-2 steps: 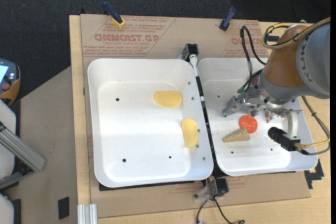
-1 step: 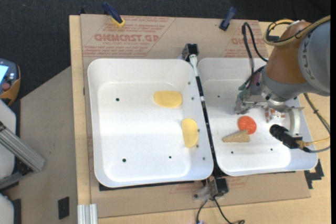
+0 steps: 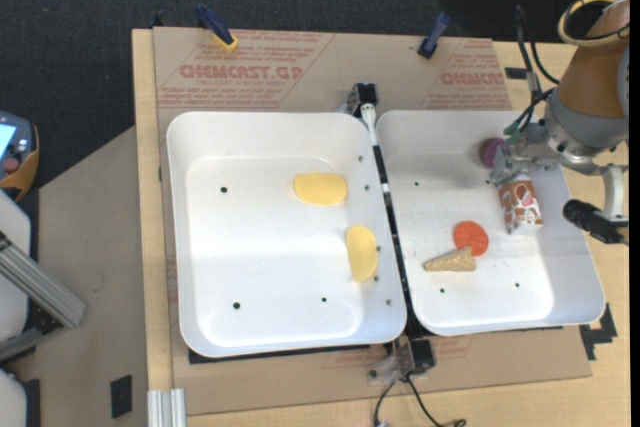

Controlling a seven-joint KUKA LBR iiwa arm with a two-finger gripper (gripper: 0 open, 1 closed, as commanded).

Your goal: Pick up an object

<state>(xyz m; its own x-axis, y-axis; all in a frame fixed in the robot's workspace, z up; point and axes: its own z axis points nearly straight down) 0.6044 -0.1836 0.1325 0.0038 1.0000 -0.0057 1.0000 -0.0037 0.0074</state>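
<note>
End effector (image 3: 512, 165) hung over the far right part of the right bin (image 3: 560, 305), just above a red-and-white packet (image 3: 521, 205) and beside a purple object (image 3: 492, 152); finger state could not be told. Nearby lay an orange ball (image 3: 471, 236) touching a tan cone (image 3: 451, 262). Left bin (image 3: 190, 245) held two yellow pieces (image 3: 320, 189).

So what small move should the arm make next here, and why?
Probably a short descent straight down. The hand sits low over the right bin, just above the red-and-white packet and beside the purple object. Nothing is seen between its fingers, so the packet looks like the nearest pick.
</note>
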